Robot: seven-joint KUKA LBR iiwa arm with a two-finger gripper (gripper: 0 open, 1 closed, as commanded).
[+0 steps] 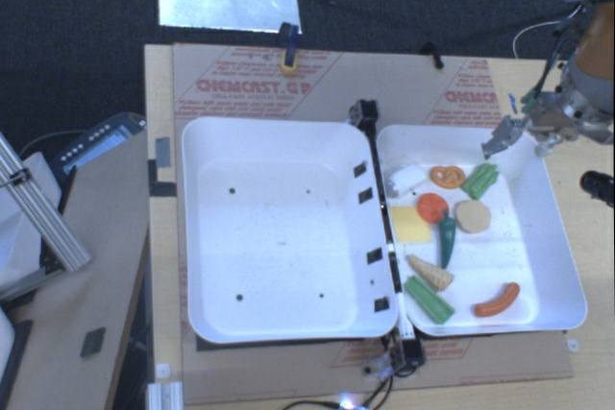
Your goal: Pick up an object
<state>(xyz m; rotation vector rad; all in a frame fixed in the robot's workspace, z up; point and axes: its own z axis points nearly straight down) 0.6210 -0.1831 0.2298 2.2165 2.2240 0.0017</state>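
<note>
The gripper (524, 132) hangs over the upper right corner of the right bin (557, 245), fingers slightly parted and holding nothing. The closest item, a green vegetable (479, 180), lies just below and left of it, its long axis slanting (upper right to lower left), beside a pretzel (447, 176). The bin floor is smooth white plastic; the bench (163, 283) around it is pale wood.

Bins (279, 322) smooth, seemingly plastic; bench (250, 82) matt cardboard.
</note>
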